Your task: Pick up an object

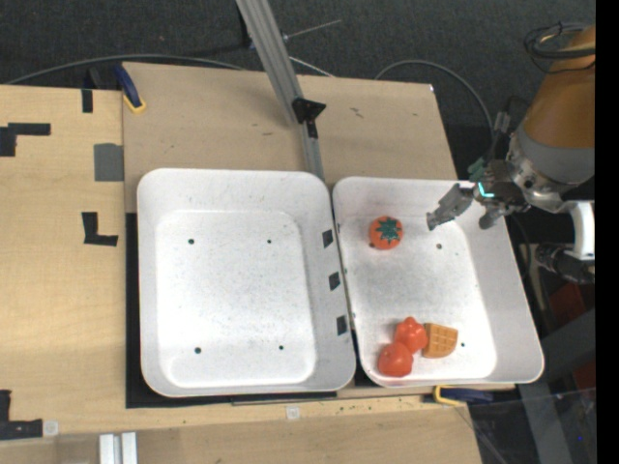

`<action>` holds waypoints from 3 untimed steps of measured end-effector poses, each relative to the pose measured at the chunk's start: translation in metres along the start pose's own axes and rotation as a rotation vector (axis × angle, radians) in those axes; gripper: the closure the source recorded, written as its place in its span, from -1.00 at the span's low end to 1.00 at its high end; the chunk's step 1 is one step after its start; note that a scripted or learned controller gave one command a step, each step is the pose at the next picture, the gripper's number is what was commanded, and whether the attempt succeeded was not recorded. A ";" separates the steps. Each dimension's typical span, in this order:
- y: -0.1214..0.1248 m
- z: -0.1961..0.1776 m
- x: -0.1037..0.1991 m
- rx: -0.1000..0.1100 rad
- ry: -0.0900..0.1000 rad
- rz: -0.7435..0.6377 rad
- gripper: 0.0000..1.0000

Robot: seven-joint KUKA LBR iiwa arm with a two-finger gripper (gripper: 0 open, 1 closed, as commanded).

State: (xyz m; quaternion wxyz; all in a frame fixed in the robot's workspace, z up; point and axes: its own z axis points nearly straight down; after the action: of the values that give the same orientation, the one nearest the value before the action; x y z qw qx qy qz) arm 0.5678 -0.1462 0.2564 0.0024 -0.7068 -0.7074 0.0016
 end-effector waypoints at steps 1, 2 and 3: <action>0.001 -0.003 0.000 -0.004 -0.001 -0.001 -1.00; 0.005 0.045 0.007 0.000 -0.001 -0.001 -1.00; 0.011 0.091 0.011 0.001 -0.001 -0.001 -1.00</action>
State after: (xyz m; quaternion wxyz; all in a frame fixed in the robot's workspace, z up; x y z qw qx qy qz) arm 0.5780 -0.1351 0.1652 0.0024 -0.7065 -0.7077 0.0022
